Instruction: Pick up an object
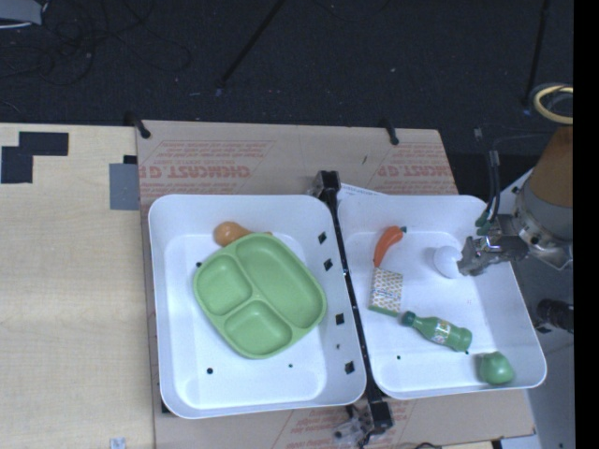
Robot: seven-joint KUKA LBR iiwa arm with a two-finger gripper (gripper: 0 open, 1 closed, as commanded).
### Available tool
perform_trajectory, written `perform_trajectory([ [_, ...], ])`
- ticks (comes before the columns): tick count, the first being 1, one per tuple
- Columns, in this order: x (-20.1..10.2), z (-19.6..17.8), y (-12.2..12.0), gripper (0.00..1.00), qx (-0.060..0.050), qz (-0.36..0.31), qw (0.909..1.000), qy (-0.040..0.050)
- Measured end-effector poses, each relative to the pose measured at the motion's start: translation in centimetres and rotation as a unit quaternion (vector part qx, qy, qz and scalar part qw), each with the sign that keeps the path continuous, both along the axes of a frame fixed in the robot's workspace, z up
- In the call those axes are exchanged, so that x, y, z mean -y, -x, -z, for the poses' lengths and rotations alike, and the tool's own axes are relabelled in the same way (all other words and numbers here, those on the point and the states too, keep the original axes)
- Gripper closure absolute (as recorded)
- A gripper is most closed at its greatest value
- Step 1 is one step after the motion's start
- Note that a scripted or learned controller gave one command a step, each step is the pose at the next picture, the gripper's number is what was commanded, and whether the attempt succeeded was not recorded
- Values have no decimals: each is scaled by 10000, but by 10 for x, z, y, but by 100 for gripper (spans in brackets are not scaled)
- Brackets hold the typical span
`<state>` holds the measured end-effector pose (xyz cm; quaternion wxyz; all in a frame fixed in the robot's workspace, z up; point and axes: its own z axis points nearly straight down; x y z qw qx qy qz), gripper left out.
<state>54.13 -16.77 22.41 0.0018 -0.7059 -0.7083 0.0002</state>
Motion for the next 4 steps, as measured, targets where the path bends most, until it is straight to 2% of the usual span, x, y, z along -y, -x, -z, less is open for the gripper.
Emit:
perform_trajectory([
  [3, -135, 6, -40, 100, 2, 0, 10000, 3],
  [4, -191, 14, -50, 100, -1, -4, 10000, 4],
])
